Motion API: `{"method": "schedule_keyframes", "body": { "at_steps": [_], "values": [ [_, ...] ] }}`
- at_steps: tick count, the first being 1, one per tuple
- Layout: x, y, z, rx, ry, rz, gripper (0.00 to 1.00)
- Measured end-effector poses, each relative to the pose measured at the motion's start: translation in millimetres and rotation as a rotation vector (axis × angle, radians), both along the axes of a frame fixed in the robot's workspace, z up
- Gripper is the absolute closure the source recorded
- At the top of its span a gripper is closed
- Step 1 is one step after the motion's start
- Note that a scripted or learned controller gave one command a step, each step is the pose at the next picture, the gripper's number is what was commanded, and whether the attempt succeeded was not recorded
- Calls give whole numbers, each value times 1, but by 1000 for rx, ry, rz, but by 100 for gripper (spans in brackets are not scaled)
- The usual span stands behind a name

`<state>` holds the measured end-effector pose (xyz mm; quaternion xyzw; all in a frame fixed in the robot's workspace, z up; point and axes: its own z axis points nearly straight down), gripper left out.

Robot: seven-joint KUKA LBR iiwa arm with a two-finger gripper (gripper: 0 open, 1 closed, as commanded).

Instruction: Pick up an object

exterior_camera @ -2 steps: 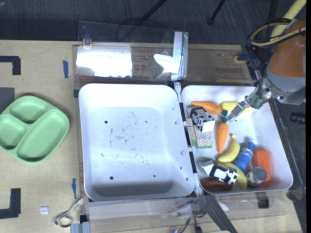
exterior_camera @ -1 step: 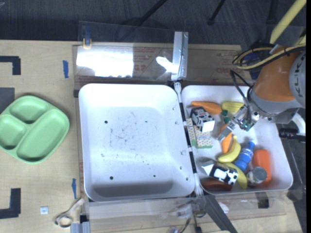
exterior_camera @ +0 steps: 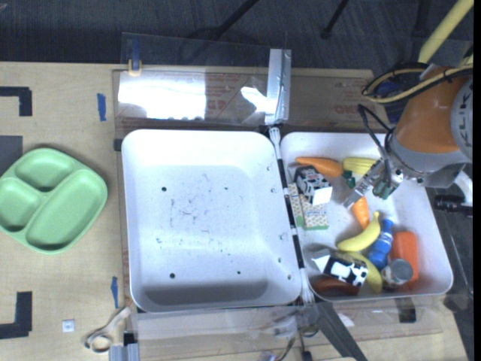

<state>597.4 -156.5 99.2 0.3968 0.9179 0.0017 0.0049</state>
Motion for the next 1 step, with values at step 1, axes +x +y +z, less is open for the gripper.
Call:
{"method": "schedule_keyframes", "body": {
  "at_steps": [1],
  "values": [
    [33, 48, 111, 2, 4, -297, 100]
  ]
}}
